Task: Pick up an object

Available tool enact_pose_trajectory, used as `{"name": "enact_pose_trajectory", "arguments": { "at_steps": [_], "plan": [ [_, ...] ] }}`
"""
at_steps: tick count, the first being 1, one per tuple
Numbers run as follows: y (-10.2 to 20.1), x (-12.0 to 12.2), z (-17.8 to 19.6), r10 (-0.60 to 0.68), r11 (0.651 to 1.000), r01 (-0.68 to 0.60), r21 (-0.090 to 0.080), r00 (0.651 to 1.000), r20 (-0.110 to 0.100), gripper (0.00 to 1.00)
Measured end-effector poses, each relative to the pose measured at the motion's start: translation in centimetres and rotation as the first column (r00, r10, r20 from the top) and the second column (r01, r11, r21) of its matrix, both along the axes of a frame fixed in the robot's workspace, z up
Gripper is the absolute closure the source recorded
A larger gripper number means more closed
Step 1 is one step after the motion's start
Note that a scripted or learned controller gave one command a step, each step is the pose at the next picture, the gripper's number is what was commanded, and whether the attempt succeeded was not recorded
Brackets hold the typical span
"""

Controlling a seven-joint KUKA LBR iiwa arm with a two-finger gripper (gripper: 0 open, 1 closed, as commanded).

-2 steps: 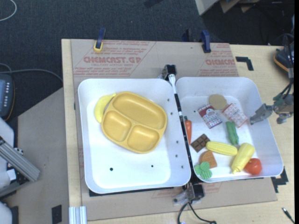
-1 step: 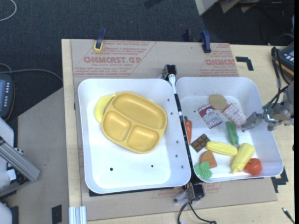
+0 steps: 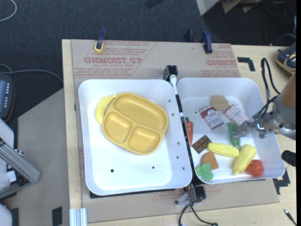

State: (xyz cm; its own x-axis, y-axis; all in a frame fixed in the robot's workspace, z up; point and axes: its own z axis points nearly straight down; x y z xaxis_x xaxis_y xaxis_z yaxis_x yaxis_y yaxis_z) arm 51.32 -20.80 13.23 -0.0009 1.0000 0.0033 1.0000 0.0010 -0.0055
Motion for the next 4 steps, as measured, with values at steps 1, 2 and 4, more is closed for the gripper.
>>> {"name": "enact_pose_trajectory", "arguments": {
  "at_steps": [1,2,4],
  "plan": [
    [0.1,-0.1,-5.1,-0.001,1.000,0.001,0.000,1.000,0.000,0.00],
    [0.0,0.0,-3.7,-0.002,1.000,0.002,-0.004,1.000,0.006,1.00],
    [-0.8,0.1,6.0,-0.001,1.000,0.001,-0.007,1.000,0.012,1.00]
  ]
}}
